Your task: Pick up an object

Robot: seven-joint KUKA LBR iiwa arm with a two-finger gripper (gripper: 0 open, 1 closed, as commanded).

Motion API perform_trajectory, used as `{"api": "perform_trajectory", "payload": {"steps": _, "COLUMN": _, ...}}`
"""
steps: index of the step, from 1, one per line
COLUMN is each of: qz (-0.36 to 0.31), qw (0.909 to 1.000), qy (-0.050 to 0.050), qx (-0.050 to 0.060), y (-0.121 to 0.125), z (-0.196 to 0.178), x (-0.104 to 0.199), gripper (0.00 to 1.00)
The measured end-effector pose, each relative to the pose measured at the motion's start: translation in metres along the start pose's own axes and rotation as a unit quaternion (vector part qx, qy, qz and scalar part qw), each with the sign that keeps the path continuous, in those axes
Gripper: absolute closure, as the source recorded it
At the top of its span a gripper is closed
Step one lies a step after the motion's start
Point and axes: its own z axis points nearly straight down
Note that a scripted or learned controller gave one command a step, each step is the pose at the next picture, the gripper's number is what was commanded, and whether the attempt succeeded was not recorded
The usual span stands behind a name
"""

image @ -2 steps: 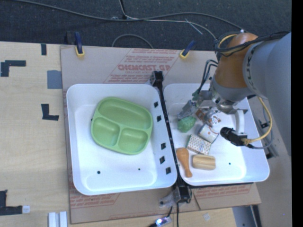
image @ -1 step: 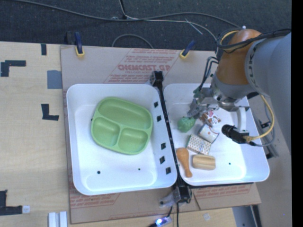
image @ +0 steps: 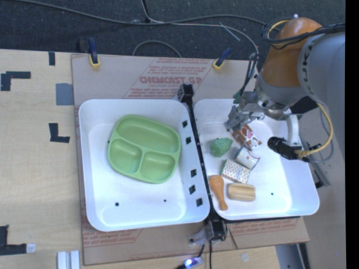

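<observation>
My gripper (image: 238,120) hangs over the back of the right bin (image: 291,198), just above and left of a red and white packet (image: 248,137). A green lumpy toy (image: 220,146) lies to the lower left of the gripper. Below the packet sit a small white box (image: 248,159) and a patterned box (image: 235,172). Near the front of the bin lie an orange carrot-shaped piece (image: 217,191) and a tan cylinder (image: 241,193). Nothing shows between the gripper's tips.
The left bin (image: 95,206) holds a green divided plate (image: 144,148). A black divider with clips (image: 192,144) runs between the bins. The grey arm with its orange band (image: 291,43) and cables (image: 291,147) reach in over the right bin's far right side.
</observation>
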Motion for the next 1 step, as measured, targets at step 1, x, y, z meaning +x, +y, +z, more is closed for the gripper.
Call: {"api": "perform_trajectory", "payload": {"steps": 1, "qz": 0.000, "qw": 1.0000, "qy": 0.000, "qx": 0.000, "y": 0.0012, "z": -0.0529, "x": 0.0007, "gripper": 1.00}}
